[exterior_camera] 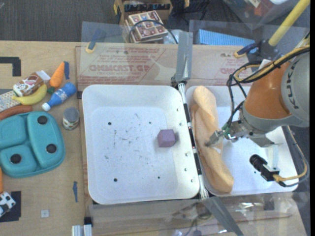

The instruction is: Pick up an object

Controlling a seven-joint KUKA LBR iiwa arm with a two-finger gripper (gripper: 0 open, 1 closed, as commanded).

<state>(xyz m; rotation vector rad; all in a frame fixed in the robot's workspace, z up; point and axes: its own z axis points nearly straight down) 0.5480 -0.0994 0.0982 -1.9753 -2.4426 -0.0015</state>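
A long tan baguette [209, 136] lies lengthwise along the left side of the right bin [246, 171]. A small purple cube [167, 138] sits near the right side of the left bin [103, 102]. My gripper [215, 139] hangs over the middle of the baguette, its dark fingertips touching or just above the loaf's right flank. The grey arm with its orange band [266, 100] reaches in from the right above the right bin. The wrist hides part of the bin floor behind it.
Left of the bins on the wooden bench lie a teal tray [30, 144], a small tin [71, 118], a blue bottle [59, 96], a toy banana [29, 96] and a carrot [59, 73]. A cardboard box [143, 14] stands behind the bins.
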